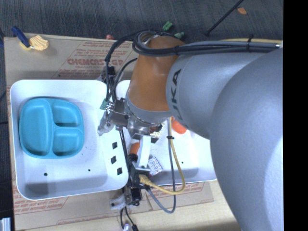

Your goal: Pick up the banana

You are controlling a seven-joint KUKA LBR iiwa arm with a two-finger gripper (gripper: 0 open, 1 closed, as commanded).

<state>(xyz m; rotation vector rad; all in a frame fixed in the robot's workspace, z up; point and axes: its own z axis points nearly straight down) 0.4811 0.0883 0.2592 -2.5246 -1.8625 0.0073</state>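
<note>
Cardboard-covered bench; arm covers right bin; banana hidden.

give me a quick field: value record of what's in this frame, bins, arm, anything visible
left bin: white, shallow, holds a blue divided tray
right bin: white, largely covered by the arm
arm: grey with orange band, reaching in from the right, wrist over the right bin
cables: black and yellow, hanging off the wrist
orange item: partly visible in right bin, identity unclear
banana: cannot tell from this view
bench: brown cardboard under the bins
</note>
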